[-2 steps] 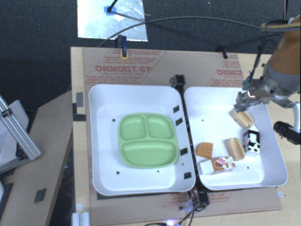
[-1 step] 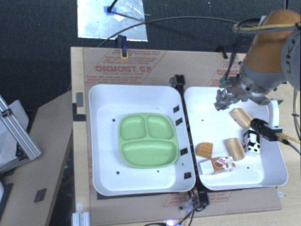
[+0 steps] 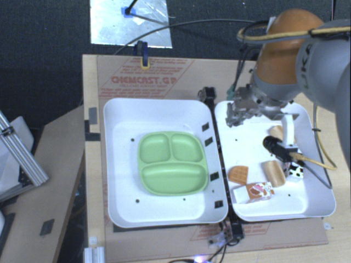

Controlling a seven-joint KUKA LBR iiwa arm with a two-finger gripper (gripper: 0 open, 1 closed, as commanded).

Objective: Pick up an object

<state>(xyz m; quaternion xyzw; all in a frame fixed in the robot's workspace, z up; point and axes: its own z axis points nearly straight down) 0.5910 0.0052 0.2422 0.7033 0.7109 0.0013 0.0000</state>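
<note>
At the claw (image 3: 237, 113): poised above the upper left corner of the right-hand bin (image 3: 307, 199), close to the divide between the two bins. Cannot tell how wide it stands from this slant; nothing seen in its grasp.

Lower in the frame, toward the lower left of that same bin: a flat orange-brown wafer (image 3: 238, 174), well apart from the claw. Just beside it at lower right, a red-and-white packet (image 3: 254, 191); near it at right, a tan bread-like roll (image 3: 273, 172). Farther up, toward the right of the bin, a second pale tan piece (image 3: 276, 131), partly hidden.

Likeliest pick, by nearness: the wafer. Probably light, thin and stiff, perhaps brittle. Lies flat, so offers little height to close on; best taken across its narrower width at the edges, with a gentle squeeze. Could well skid on the smooth bin floor.

Easier hold, probably, on the roll: thicker, rounded, likely light and a little yielding. Best gripped across its short axis near the middle.

As for the packet: likely soft, crinkly and slippery, apt to buckle; better pinched at its middle than at a corner.

In the left-hand bin (image 3: 123, 147), a green divided plate (image 3: 173, 163): broad, shallow, rigid by the look of it. Too wide to span; graspable only at the rim.
</note>
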